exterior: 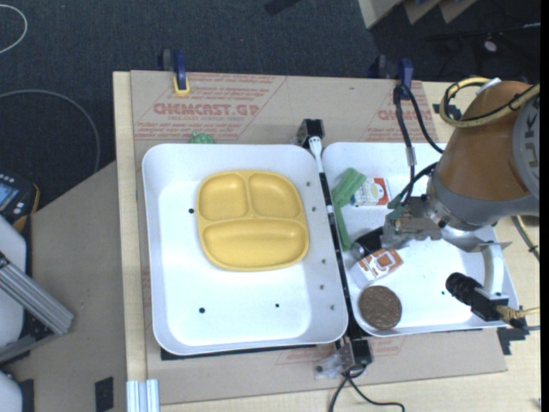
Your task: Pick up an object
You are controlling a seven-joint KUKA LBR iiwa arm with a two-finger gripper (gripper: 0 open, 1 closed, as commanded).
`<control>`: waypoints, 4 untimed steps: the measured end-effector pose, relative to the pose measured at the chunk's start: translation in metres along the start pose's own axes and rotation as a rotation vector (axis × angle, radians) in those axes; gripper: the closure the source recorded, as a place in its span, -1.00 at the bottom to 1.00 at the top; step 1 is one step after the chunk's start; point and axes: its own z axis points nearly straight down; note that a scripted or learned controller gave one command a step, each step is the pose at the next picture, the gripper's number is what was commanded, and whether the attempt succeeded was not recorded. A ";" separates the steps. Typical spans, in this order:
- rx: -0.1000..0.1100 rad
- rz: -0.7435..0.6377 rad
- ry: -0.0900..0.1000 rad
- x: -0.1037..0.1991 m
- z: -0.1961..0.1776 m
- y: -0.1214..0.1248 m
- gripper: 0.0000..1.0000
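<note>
In the right bin lie a green packet, a small white packet with coloured print, an orange and white box and a brown round disc. My gripper hangs low over the middle of this bin, just above and behind the orange and white box. The arm's orange band rises behind it at the right. Nothing shows as held by the gripper.
The left bin holds a yellow divided plate. A ridge separates the two bins. Cables and clamps run along the bench's far edge.
</note>
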 end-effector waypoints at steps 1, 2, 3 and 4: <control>-0.002 -0.006 0.002 0.044 -0.042 0.003 1.00; -0.008 -0.007 0.004 0.085 -0.137 -0.016 1.00; -0.003 -0.010 0.005 0.162 -0.185 -0.016 1.00; -0.001 -0.010 0.005 0.241 -0.211 -0.017 1.00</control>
